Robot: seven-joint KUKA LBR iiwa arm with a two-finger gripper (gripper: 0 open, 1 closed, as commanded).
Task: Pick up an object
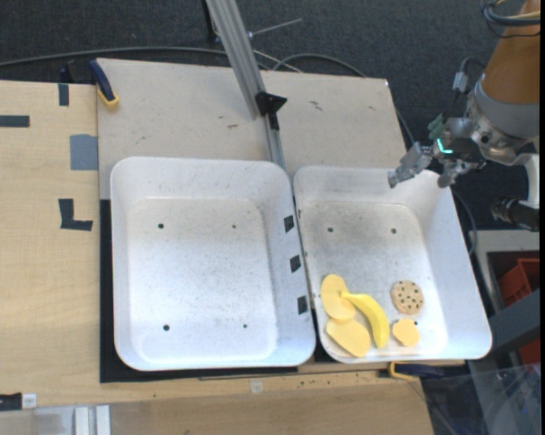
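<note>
Nearest to you, in the near corner of the right-hand bin point(453, 243), sits a small huddle of toy food. You have a yellow banana point(370, 316) curving through the middle of it, with a round yellow slice point(335, 299) touching its upper end and a broader yellow piece point(349, 336) lying just below, against the bin's near wall. Just right of the banana you can see a round speckled cookie point(406, 295), and below that a small yellow-orange chunk point(404, 333). All five lie close together on the bin floor; none of them is lifted.

Your tool point(424, 163) hangs over the far right rim of that same bin, well apart from the food. Its two grey fingers point(403, 172) point toward the left and down, with a small green light glowing on the body behind them. You can see nothing between them, but they read too small and too dark for you to judge how wide they stand, so that cannot be told. The grey arm with its orange band point(515, 66) comes in from the upper right.

Beside it on the counter point(36, 198), the left-hand bin point(127, 179) shows a speckled white floor. A slanted metal rail point(240, 43) runs down from the top to the gap between the bins.
</note>
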